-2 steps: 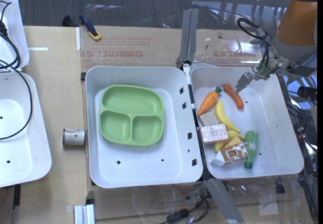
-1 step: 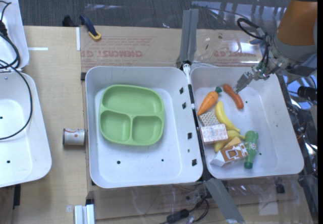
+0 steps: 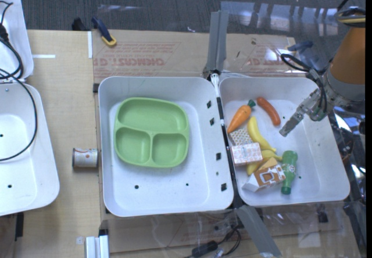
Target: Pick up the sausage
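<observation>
Nearest the camera, at the front of the right bin [image 3: 325,193], a heap of packaged goods is found: an orange-and-white carton [image 3: 266,178] leaning on a green bottle [image 3: 288,172], with a small pink-and-white box [image 3: 244,152] just behind. A banana [image 3: 256,135] is laid across the middle of this heap, and a toy carrot [image 3: 239,117] rests at a slant against the bin's left wall.

The sausage [image 3: 268,110] is seen toward the back of the same bin, lying flat on the white floor at a slant, just beside the carrot's green top and close to the banana's upper end, but apparently touching neither. It is judged to be the least crowded item, its right flank being left open.

The hand [image 3: 289,126] is poised to the right of the sausage, near it, slanted down toward the bin floor. Whether it is released or clenched cannot be told; nothing is seen gripped in it.

The banana is judged the likeliest obstruction to a descent.

In the left bin [image 3: 107,152] a green divided plate [image 3: 152,132] is set. On the counter [image 3: 58,47], a small can [image 3: 85,158] and a blue-and-yellow clamp [image 3: 103,31] are left well apart from the work.
</observation>
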You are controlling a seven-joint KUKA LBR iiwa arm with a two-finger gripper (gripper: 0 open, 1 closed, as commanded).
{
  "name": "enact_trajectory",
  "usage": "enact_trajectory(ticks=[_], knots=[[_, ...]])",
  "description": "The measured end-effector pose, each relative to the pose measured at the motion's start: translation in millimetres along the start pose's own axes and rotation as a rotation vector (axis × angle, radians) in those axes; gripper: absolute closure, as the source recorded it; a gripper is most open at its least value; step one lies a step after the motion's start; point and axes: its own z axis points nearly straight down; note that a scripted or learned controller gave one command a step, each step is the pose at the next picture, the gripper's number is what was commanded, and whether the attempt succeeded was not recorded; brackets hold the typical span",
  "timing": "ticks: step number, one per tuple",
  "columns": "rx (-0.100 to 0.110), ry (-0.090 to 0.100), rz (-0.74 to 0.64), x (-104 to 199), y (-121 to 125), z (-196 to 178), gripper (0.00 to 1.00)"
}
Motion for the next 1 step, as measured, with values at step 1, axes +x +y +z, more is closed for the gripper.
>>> enact_trajectory(ticks=[1], knots=[[-0.002, -0.001, 0.005, -23.7, 39.4, 68.5, 0.0]])
